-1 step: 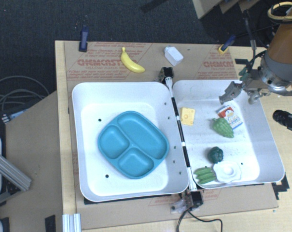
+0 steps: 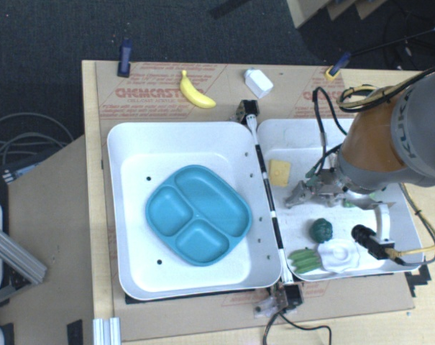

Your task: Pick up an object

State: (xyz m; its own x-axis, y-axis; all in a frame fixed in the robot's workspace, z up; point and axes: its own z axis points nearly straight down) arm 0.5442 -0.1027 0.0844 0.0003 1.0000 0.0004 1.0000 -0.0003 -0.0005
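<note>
In the right bin [image 2: 296, 136], a yellow block [image 2: 279, 172] lies near the left wall. A dark green ball [image 2: 321, 230] sits toward the front, with a light green ridged piece [image 2: 303, 259] and a white object [image 2: 339, 256] at the front edge. My gripper [image 2: 300, 194] hangs low over the middle of this bin, pointing left. It is just right of and below the yellow block and above the green ball. I see nothing held in it. The left bin [image 2: 131, 149] holds a blue divided plate [image 2: 196, 213].
On the bench behind the bins lie a yellow banana [image 2: 197, 92], a small white block [image 2: 259, 83], a blue marker-like item [image 2: 124, 57] and a blue-and-yellow clip [image 2: 338, 65]. A black clamp [image 2: 247, 110] sits between the bins at the back. The arm covers the right bin's right side.
</note>
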